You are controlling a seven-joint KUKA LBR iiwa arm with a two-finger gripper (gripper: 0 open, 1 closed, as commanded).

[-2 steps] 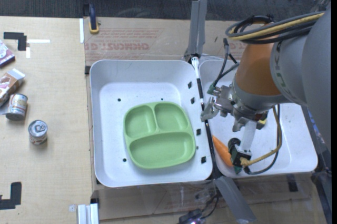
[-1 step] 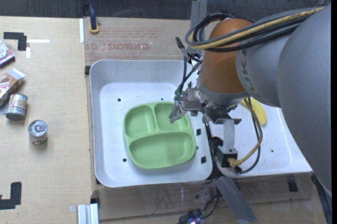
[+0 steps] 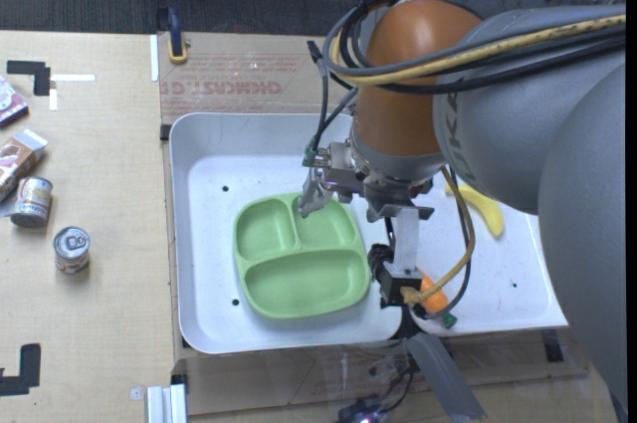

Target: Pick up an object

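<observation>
Nearest, a small orange item (image 3: 432, 292) w/ a green tip lies by the bin (image 3: 204, 242) front wall, just right of the green divided plate (image 3: 299, 277). The gripper (image 3: 317, 192) sits low at the plate's far rim, approx. touching. Open or closed: can't tell. A yellow banana (image 3: 488, 210) lies beyond, partly behind the arm. Step, prob.: grasp attempt at the rim. Next calls for a firm pinch on that thin lip, then a straight lift.

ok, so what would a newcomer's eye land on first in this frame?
The bulky grey arm with its orange band dominates, reaching in from the right over the white bin. Below it a green divided plate lies in the bin, with the gripper at the plate's far rim. A yellow piece peeks out beside the arm, and a small can stands on the bench to the left.
</observation>
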